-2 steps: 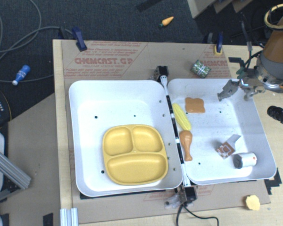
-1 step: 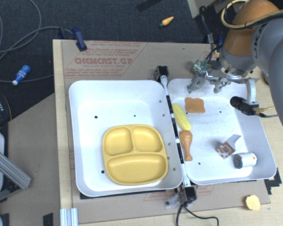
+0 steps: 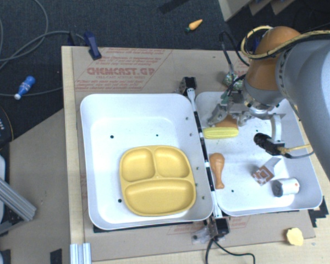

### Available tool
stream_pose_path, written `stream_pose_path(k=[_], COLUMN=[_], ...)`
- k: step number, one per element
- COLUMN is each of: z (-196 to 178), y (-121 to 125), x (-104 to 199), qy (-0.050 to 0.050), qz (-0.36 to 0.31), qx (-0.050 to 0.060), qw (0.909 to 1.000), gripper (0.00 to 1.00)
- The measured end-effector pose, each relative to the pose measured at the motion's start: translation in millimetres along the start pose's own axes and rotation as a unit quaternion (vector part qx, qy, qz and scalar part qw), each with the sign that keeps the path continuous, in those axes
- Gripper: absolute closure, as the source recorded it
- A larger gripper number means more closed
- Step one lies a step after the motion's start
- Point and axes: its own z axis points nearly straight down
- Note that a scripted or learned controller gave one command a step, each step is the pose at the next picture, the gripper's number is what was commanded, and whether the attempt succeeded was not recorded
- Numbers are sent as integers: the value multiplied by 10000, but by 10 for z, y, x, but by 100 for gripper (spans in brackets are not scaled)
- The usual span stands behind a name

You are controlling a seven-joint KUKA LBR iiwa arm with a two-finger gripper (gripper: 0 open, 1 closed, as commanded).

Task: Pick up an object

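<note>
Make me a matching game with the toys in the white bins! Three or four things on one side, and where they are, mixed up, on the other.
Things:
1. yellow divided plate
2. corn cob
3. drumstick
4. white cylinder

Places:
A. near the right bin's front right corner
B. right below the gripper
C. in the left bin
D. along the right bin's left wall, nearer the front than the corn

Pairs: 1-C, 2-B, 3-D, 4-A

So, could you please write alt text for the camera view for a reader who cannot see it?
A grey robot arm's gripper hangs just above a yellow corn cob in the right bin, which also holds a drumstick. The left bin holds a yellow divided plate.
</note>
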Motion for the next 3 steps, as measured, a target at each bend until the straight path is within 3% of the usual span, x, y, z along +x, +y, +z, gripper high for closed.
stream_pose_path(k=[1, 2, 3], z=[-39, -151, -143], y=[216, 218, 215], x=[-48, -44, -43], qy=[-2, -8, -10], qz=[-5, -10, -10], qx=[-40, -52, -44], qw=[10000, 10000, 10000], gripper=[0, 100, 0])
